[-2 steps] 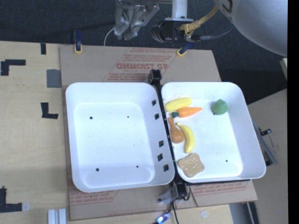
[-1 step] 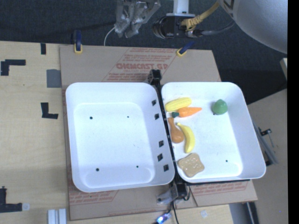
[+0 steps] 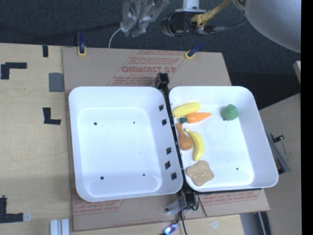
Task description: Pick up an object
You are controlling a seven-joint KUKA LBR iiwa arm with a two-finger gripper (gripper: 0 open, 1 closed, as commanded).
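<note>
The right bin (image 3: 244,151) holds several toy foods. A yellow corn cob (image 3: 186,108) and an orange carrot (image 3: 198,116) lie by its left wall. Below them are an orange-brown pear-shaped piece (image 3: 184,140) and a yellow banana (image 3: 196,144). A tan bread slice (image 3: 200,173) rests near the front left corner. A green round fruit (image 3: 230,112) sits apart toward the back right. My gripper (image 3: 139,13) hangs high beyond the back of the bench, far from both bins, with nothing visible in it.
The left bin (image 3: 117,141) stands against the right one on a cardboard sheet (image 3: 146,67). Clamps (image 3: 80,43) hold the sheet at the back. The grey arm (image 3: 274,9) crosses the top right corner, with cables (image 3: 195,21) beside it.
</note>
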